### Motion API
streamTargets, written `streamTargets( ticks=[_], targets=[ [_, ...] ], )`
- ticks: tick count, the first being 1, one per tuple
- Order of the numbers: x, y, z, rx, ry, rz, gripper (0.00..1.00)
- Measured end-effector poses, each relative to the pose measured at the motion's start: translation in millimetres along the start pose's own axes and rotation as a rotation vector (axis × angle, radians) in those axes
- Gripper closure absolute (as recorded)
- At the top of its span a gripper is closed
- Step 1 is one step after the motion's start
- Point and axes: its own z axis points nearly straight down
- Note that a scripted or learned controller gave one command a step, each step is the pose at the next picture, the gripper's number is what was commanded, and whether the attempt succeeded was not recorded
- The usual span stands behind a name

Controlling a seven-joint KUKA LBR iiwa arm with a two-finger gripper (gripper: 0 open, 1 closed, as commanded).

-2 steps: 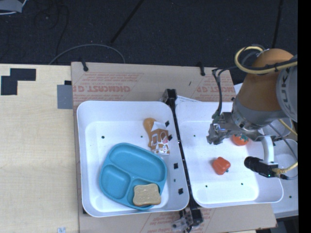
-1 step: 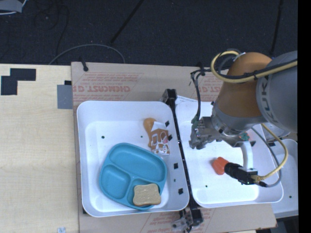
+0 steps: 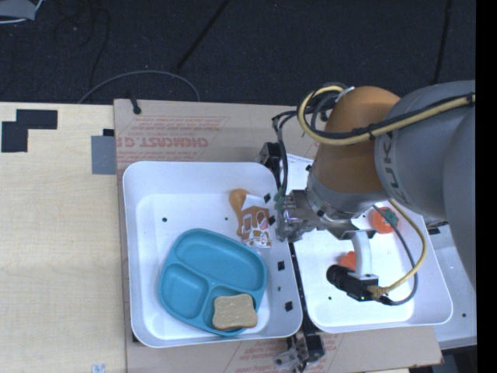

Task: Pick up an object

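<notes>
A divided tray (image 3: 203, 278) is lying in the left bin (image 3: 144, 208), a slice of bread (image 3: 234, 312) sitting in its near-right compartment. A small packet (image 3: 255, 225) is lying just behind the tray.

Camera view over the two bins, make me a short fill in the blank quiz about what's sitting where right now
1. The blue divided plate lies in the ____ bin in the camera view.
2. A slice of toast rests in one compartment of the ____.
3. The gripper hangs near the divide between the two white ____.
4. The band above the arm's wrist is ____.

Missing words: left; plate; bins; orange
</notes>
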Motion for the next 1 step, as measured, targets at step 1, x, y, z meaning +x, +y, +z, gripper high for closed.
streamTargets(
  ticks=[1],
  targets=[
    [51.8, -25.3, -4.1, 0.001, -0.001, 0.0, 1.0]
  ],
)
